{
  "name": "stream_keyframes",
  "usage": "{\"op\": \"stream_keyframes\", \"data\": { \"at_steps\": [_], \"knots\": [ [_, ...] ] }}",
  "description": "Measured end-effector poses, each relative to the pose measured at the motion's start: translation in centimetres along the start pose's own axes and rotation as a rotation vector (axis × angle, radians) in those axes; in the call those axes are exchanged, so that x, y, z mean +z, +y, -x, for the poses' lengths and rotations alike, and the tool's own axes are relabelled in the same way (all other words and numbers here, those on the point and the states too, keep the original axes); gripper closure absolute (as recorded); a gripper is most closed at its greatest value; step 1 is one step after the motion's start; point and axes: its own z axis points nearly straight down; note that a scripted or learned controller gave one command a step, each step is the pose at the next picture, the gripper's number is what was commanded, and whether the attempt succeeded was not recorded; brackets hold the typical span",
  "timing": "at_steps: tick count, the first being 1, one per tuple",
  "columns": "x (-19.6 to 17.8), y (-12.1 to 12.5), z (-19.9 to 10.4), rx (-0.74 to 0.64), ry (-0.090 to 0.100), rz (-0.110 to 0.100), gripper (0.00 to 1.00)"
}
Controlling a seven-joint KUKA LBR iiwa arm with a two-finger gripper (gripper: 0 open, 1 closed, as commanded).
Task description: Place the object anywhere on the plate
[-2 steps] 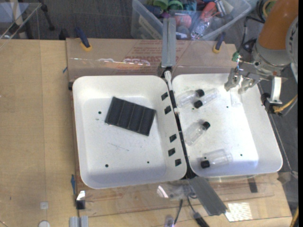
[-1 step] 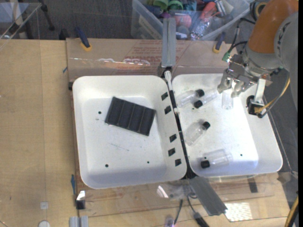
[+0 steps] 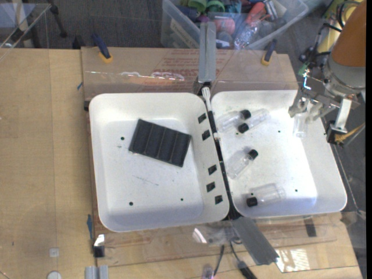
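Note:
A black ridged rectangular plate [image 3: 160, 142] lies flat in the left bin [image 3: 110, 190], slightly turned. Several clear plastic bottles with black caps lie on their sides in the right bin [image 3: 325, 179]: two close together at the back [image 3: 239, 120], one in the middle [image 3: 239, 163] and one near the front [image 3: 268, 193]. My gripper [image 3: 304, 114] hangs over the back right part of the right bin, to the right of the back bottles and apart from them. I see nothing held in it.
The two bins meet at a raised rim with several black clips [image 3: 210, 151]. A clear tub of colourful items [image 3: 232, 4] stands behind the bins. The arm's orange band [image 3: 350, 39] and cables sit at the far right.

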Motion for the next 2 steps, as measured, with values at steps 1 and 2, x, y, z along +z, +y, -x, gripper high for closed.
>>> {"op": "stream_keyframes", "data": {
  "at_steps": [1, 2],
  "knots": [
    [0.0, 0.0, 0.0, 0.0, 0.0, 0.0, 0.0],
    [0.0, 0.0, 0.0, 0.0, 0.0, 0.0, 0.0]
  ]
}}
